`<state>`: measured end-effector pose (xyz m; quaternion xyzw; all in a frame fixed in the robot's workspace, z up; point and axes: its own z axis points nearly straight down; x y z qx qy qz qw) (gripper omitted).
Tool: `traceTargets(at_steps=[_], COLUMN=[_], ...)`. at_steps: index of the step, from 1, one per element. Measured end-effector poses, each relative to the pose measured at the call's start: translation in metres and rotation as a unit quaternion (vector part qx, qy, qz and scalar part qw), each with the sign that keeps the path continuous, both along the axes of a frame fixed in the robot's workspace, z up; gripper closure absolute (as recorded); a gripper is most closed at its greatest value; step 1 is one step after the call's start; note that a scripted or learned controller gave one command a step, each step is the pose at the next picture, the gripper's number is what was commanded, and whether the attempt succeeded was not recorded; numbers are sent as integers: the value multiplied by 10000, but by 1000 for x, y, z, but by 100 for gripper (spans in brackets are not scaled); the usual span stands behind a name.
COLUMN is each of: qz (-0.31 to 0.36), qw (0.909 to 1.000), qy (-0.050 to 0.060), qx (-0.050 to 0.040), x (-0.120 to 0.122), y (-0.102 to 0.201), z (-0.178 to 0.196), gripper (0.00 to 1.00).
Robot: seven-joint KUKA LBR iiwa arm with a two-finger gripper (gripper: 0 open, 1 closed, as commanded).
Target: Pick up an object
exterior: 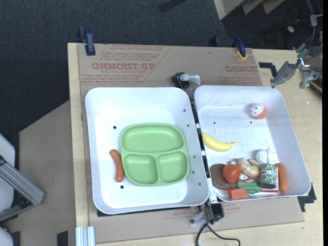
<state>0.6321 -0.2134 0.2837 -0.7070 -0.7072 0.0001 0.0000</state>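
Observation:
The right bin [287, 117] holds a yellow banana [219, 143] near its left wall and a small white and orange ball [256, 110] toward the back. A pile in its near corner includes a red tomato [231, 173], a brown disc [218, 176], a beige knobbly piece [250, 167], a green can [267, 174] and an orange carrot [282, 177]. A grey metal shape that looks like my gripper [300, 73] hangs at the right edge, beyond the right bin's far right corner and apart from every object.
The left bin [97, 117] holds a green divided plate [154, 154] with an orange-red sausage [118, 165] lying beside it on the left. Blue clamps [89, 40] grip the board's far edge. A cable [215, 234] runs off the near edge.

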Motion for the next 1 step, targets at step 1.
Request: traceTargets(at_steps=[1], qz=[0], qw=[10000], qy=[61], qx=[22], x=[20], y=[-9], z=[-134], gripper=[0])
